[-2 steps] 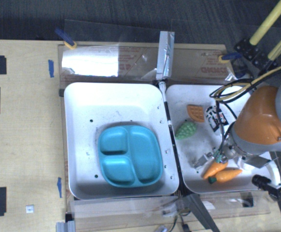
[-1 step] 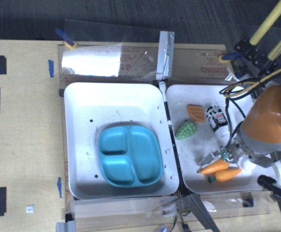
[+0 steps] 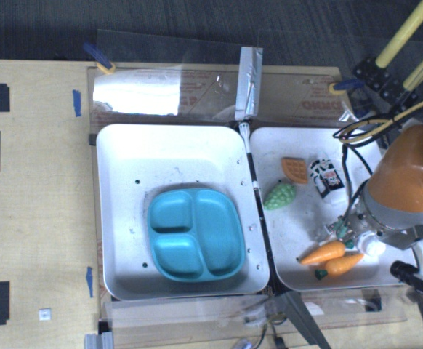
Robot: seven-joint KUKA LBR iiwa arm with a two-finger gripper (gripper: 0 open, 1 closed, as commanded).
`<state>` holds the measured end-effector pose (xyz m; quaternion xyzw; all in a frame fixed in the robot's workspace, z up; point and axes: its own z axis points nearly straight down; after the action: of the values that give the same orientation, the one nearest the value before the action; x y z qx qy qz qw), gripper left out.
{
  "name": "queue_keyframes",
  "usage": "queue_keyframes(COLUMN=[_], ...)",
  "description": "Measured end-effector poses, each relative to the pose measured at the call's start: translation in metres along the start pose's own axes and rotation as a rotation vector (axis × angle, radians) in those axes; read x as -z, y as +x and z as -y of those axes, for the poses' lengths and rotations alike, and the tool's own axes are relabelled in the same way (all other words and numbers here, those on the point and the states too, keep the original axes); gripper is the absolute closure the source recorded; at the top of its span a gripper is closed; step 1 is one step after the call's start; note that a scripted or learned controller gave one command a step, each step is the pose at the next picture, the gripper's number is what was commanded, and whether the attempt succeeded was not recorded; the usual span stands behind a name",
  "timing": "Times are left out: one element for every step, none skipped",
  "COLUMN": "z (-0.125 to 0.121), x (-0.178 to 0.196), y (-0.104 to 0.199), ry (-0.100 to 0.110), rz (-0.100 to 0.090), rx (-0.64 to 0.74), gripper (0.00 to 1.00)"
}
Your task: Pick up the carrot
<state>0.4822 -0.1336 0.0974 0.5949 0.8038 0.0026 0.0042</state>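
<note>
At the lower right of the frame we see two carrots lying in the right bin (image 3: 299, 202), near its bottom wall. The upper carrot (image 3: 323, 253) points its tip toward the left, and the second carrot (image 3: 341, 265) lies just below and slightly right of it, the two touching or nearly so along their lengths. Both have a bit of green at their right ends.

The gripper (image 3: 349, 231) hangs just above and to the right of the carrots' leafy ends, beneath the arm's orange band (image 3: 408, 177). We cannot tell how it stands, as the wrist covers it, nor can we see either carrot caught in it; both appear to rest on the bin floor.

Higher in the same bin we find a green, bumpy, fruit-like toy (image 3: 280, 195) beside the left wall, an orange wedge-shaped piece (image 3: 295, 169) above it, and a small black-and-white packet (image 3: 326, 177) to the right.

The left bin (image 3: 117, 195) holds a blue divided plate (image 3: 195, 233). Both bins sit on the pale wooden surface (image 3: 30, 209).
</note>
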Motion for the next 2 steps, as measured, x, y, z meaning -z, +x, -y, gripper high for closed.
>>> queue_keyframes(z=[0.0003, 0.0003], x=[-0.0004, 0.0083], y=[0.0000, 0.0007], ry=[0.001, 0.002], rz=[-0.001, -0.001], rx=[0.000, 0.000], gripper=[0.00, 1.00])
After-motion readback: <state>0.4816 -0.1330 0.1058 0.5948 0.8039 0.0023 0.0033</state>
